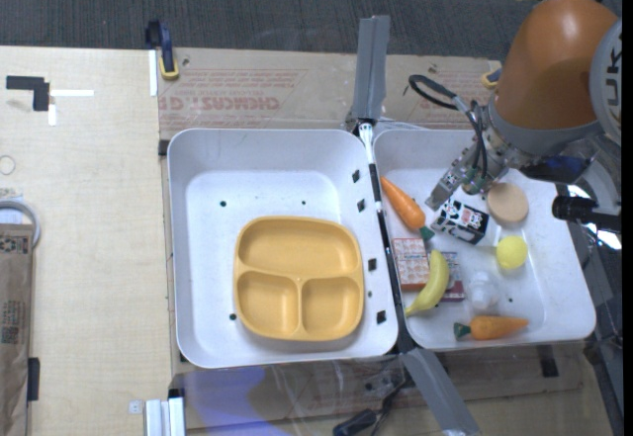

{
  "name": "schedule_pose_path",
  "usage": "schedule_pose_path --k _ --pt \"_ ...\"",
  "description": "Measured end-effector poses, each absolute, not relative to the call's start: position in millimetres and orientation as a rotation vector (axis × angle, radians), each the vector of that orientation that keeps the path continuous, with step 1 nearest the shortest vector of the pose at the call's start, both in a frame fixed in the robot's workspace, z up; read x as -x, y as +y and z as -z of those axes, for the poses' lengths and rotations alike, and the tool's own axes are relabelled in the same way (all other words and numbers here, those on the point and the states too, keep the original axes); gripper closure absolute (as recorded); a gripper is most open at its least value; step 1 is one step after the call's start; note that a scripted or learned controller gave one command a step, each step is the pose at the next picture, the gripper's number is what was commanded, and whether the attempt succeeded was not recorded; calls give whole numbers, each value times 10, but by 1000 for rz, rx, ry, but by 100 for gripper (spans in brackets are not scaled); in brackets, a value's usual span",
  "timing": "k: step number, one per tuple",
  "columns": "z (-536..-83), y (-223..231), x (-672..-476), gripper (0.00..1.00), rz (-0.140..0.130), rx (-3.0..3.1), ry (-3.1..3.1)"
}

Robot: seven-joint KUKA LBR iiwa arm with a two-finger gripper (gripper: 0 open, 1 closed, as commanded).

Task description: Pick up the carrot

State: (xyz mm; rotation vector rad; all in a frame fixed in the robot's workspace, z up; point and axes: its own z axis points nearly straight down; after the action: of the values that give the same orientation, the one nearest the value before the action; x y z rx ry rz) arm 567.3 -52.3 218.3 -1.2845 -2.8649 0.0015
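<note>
Sitting in the left bin (188, 226) is a yellow divided plate (299, 278), with one wide compartment at the far side and two smaller ones at the near side. A grey divider post (370, 68) rises behind the seam where the two bins meet. Just across that seam, in the right bin (564, 325), one carrot (403, 204) lies near the left wall, slanting from the far left toward the near right, with its green end pointing at a small red-and-white packet (409, 251). A banana (432, 284) lies partly across that packet. A second carrot (492, 327) lies close to the near rim, stretched left to right with its green end at the left. Between the two carrots sits a black-and-white carton (463, 218), and to its right a tan round piece (507, 204) and a yellow ball (510, 253). The gripper (450, 189) hangs over the far part of the right bin, just right of the first carrot and above the carton; its fingers look slightly parted and nothing is seen between them. The orange-banded arm (559, 58) stands at the far right.
</note>
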Motion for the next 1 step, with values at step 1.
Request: schedule_pose_path --k 1 --pt "-2268 -307 -5566 100 0 946 -2996"
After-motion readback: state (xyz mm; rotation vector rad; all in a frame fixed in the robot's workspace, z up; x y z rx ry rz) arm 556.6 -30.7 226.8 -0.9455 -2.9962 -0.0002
